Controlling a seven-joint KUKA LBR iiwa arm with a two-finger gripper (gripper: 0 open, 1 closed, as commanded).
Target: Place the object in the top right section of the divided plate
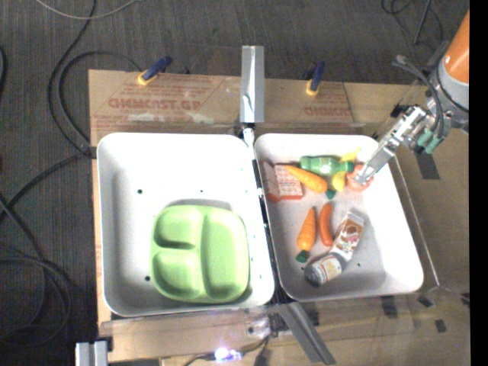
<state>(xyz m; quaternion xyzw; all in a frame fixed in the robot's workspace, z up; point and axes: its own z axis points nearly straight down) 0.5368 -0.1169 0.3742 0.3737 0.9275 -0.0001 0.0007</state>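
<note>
The green divided plate (pixel 202 254) lies in the left bin (pixel 126 193), and nothing rests in its sections. My gripper (pixel 364 175) reaches down into the back right corner of the right bin (pixel 404 235). Its tip is at a small salmon-pink object (pixel 354 180), which it partly hides. Just left of the tip are a green bottle (pixel 323 163) with a yellow piece (pixel 349 157) and an orange carrot (pixel 308 178). The view does not show whether anything is held.
The right bin also holds a red box (pixel 280 183), a second carrot (pixel 306 231), a reddish stick (pixel 326 223), a small carton (pixel 349 236) and a can (pixel 324 270). A metal post (pixel 252 82) stands behind the divide between the bins.
</note>
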